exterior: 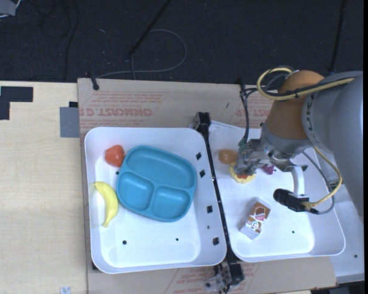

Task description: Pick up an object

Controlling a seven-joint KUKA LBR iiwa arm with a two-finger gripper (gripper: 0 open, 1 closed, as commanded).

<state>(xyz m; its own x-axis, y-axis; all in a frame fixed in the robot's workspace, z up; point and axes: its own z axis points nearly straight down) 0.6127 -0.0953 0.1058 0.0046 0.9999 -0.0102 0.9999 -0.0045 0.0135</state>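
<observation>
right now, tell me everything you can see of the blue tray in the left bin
The blue tray is a smooth, plastic-looking plate with rounded corners and three compartments: one wide one along its far side and two smaller ones on its near side. It lies flat and slightly turned on the floor of the left bin, filling much of the middle. A red-orange tomato-like item sits at its far left corner and a banana lies along its left edge; whether either touches it is unclear.

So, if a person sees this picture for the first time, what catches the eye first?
Probably the big blue plastic divided plate lying in the left white bin, with a yellow banana and a small red-orange round fruit beside it. Next, the grey arm with its orange band reaches over the right white bin, its claw low above a small yellow object.
</observation>
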